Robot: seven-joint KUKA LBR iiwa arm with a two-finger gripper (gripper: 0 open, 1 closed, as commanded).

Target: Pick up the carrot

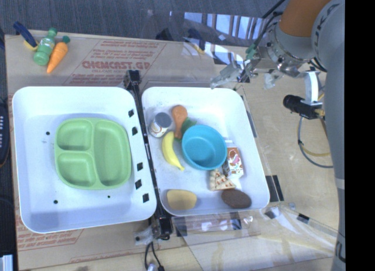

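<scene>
Arm, grey with an orange band: enters from the right and hangs above the bench beyond the far right corner of the bins.

Left bin, white and shallow: holds one green divided plate lying flat near its middle.

Right bin, white and shallow: holds all the loose items listed below.

Blue bowl: upright, in the middle of the right bin.

Gripper: over the far rim of the right bin, above it and touching nothing. Whether it is apart or together cannot be told. It holds nothing.

Banana: just left of the bowl.

Tan lump and dark brown lump: along the near wall.

Printed packet: just to the right of the bowl on its near side.

Tin: by the left wall.

Carrot: judged to be the orange piece with a green end tucked against the bowl's far left edge, the tin just beside it. It lies flat on the bin floor, well apart from the gripper.

Second carrot toy: outside the bins at far left, beside a green bottle; which of the two is meant is not certain.

Progress: nothing grasped or lifted. Approach, descent, closing and lift are all left to do.
</scene>
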